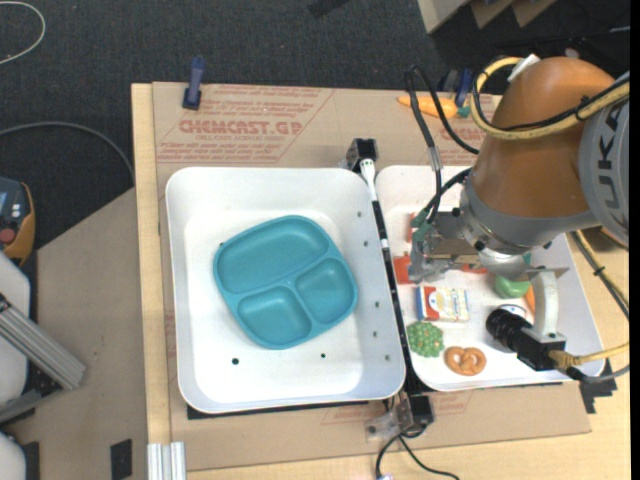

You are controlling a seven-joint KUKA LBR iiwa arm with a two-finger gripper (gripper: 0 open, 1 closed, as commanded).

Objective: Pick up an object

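Arm [540, 158] is in over the right bin [395, 196], with the end effector [425, 255] low near that bin's left wall. Released or clenched: cannot tell, the wrist body blocks the tip from this camera.

Pick candidates, all in the right bin:
- Red item [402, 269] is just left of the end effector. Touching or only close, can't resolve.
- Small red-white-blue packet [446, 304] is just below it in view.
- Green bumpy ball [425, 339] is further below.
- Pretzel [465, 360] is below and to the right, beside the ball.
- Green piece [512, 288] and white-and-orange item [545, 306] are to the right, partly under the wrist.

Teal divided plate [285, 280] is well to the left, lying flat in the left bin [195, 228]. Both bins sit on the cardboard-topped desk [240, 133].
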